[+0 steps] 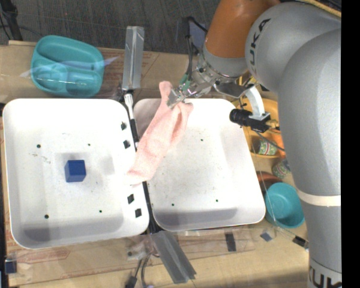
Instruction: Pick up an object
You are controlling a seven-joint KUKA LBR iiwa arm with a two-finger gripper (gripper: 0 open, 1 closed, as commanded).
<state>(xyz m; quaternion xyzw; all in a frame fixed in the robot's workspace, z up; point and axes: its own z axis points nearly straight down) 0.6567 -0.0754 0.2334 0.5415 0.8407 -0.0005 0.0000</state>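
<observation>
A pink cloth [159, 135] hangs from my gripper [181, 98], which is shut on its upper end above the far left part of the right bin [228, 179]. The cloth trails down and left, and its lower end drapes over the divider between the two bins. A small blue cube [75, 170] sits on the floor of the left bin [24, 137], well to the left of the gripper.
A teal plastic container [66, 65] lies beyond the left bin. A teal bowl [283, 204] and some clutter sit to the right of the right bin. The grey arm [300, 71] covers the upper right of the view.
</observation>
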